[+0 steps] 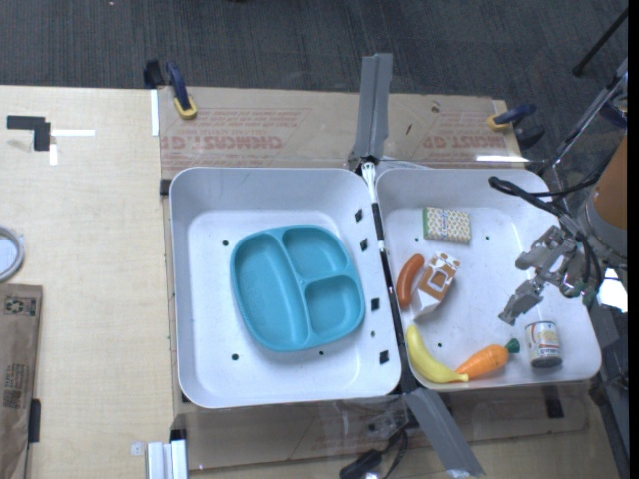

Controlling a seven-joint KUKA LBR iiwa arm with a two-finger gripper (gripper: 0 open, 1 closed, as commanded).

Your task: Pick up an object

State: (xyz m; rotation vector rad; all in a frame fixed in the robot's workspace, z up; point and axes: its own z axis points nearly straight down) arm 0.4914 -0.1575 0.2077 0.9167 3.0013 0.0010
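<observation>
Two white bins sit side by side on the tabletop (90, 198), and the gripper (527, 285) hangs over the right bin (499, 193) at the frame's right edge, jaws spread apart with nothing between them. Just below and right of it stands a small can (544, 345). Left of that lie a carrot (483, 360), a banana (427, 359), a sausage (408, 278) and a patterned block (446, 225). The left bin (200, 267) holds a blue divided plate (298, 287).
</observation>
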